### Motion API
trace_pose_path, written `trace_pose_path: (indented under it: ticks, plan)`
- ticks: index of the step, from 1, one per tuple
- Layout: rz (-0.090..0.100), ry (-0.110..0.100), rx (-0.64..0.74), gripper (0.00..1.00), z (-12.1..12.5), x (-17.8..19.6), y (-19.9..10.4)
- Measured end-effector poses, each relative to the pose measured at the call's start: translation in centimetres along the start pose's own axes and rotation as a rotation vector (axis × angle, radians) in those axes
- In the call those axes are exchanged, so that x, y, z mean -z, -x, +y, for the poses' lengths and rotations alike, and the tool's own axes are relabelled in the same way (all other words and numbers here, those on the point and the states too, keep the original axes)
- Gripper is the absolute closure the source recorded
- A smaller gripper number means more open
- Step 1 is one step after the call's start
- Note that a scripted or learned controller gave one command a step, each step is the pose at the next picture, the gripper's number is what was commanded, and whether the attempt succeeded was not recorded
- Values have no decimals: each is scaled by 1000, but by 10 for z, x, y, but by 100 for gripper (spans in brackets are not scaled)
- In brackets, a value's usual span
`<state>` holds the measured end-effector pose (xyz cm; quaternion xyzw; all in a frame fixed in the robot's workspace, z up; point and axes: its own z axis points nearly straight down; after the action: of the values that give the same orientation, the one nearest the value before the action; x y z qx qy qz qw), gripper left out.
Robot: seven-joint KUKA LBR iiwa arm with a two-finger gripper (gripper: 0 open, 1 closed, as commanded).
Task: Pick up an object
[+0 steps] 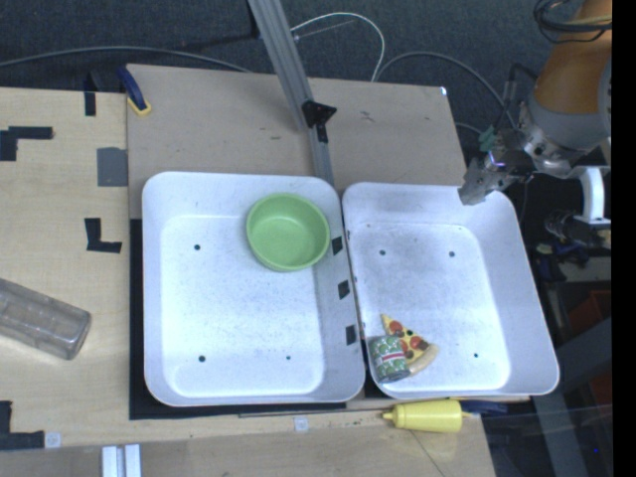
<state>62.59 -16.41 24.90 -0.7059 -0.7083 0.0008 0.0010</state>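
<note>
A green bowl [288, 232] sits upright near the back of the left bin [169, 296]. In the right bin [497, 266], a toy pizza slice [409, 347] lies at the front left corner, next to a small green packet [387, 358]. My gripper [477, 184] hangs over the right bin's back right rim, far from the pizza slice and the bowl. Nothing is seen held in it.
A yellow bottle [429, 415] lies on the bench in front of the right bin. A clear plastic cup [40, 318] lies on its side at far left. A grey pole [288, 58] slants up from between the bins. Cables run behind.
</note>
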Motion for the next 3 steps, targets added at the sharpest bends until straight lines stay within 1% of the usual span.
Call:
trace_pose_path:
  ticks: [1,2,3]
  plan:
    - [1,0,3,100,-16,-9,-60]
    - [2,0,3,100,-35,-2,-110]
    - [1,-1,2,100,-46,-13,-158]
